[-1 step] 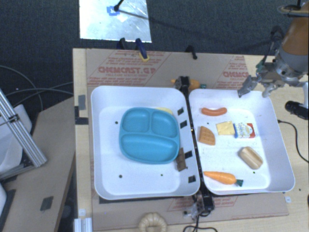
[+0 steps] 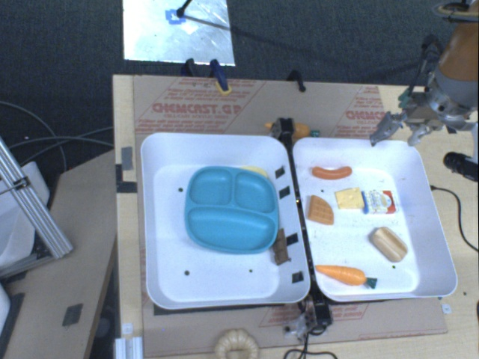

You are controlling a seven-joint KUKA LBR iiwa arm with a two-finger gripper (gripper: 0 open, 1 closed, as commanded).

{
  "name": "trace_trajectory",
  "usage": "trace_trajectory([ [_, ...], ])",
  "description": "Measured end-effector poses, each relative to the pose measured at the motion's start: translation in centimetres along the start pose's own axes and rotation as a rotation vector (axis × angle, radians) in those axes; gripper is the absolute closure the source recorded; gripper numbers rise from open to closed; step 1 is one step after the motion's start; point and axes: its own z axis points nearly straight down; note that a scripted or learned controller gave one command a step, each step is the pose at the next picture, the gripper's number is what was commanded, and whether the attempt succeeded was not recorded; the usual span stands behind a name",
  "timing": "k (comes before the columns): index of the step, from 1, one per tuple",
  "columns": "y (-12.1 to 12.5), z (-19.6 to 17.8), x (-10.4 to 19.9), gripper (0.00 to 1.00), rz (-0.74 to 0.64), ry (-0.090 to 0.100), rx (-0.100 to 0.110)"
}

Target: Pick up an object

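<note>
Claw (image 2: 397, 128) is seen at the upper right, hovering over the far rim of the right bin (image 2: 434, 223), nothing between the fingers. Fingers look spread, one toward the left at the bin corner, one on the right.

Candidate objects are all in the right bin: hot dog (image 2: 331, 173) near the far wall, cracker wedge (image 2: 321, 210) toward the left, cheese slice (image 2: 348, 198) touching the small printed carton (image 2: 379, 201), bread roll (image 2: 388, 244) lower right, carrot (image 2: 343, 274) near the front wall. The left bin (image 2: 161, 223) holds a blue divided plate (image 2: 228, 209), with a brown piece (image 2: 281, 249) just beside its lower right edge.

Step judged: approach, no target yet committed. The hot dog is nearest and stands apart from its neighbours, so it is the cleanest pick. Fingers should be closed across its short axis, at mid-length, with a straight vertical descent.

The cheese and cracker are flat, likely poor grips against the smooth bin floor. The roll and carrot are rounded, probably moulded plastic and slippery; a centred grasp is needed or they may squirt out. The carton next to the cheese risks a double contact.
</note>
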Motion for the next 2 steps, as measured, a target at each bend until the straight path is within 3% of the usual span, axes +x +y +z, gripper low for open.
trace_trajectory([
  [2, 1.0, 11.8, 0.0, 0.0, -0.004, 0.0, 0.004],
])
